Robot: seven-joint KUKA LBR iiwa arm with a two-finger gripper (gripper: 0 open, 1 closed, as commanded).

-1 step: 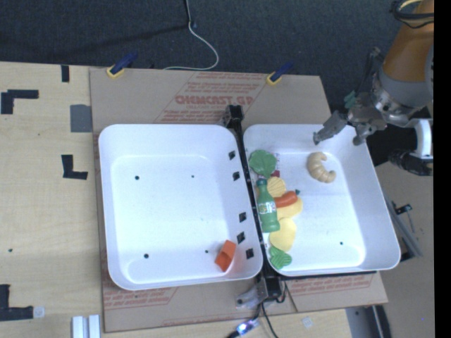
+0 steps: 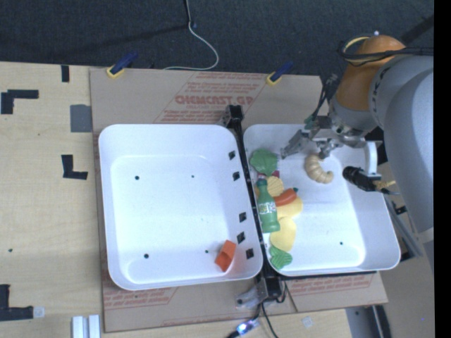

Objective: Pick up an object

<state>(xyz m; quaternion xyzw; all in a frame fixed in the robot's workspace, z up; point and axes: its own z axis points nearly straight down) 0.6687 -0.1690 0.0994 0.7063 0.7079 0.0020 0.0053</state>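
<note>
Up in the right bin (image 2: 352, 255), the end effector (image 2: 318, 141) hangs just above a tan croissant (image 2: 318, 169); how far it is open cannot be told. Along that bin's left wall lie a green bottle (image 2: 267, 210), yellow and red toys. An orange block (image 2: 225, 255) sits in the left bin (image 2: 162, 210), lower right.

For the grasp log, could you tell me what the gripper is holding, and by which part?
Nothing is held. The gripper hovers open in the right bin, just above the croissant, with nothing between its fingers.
</note>
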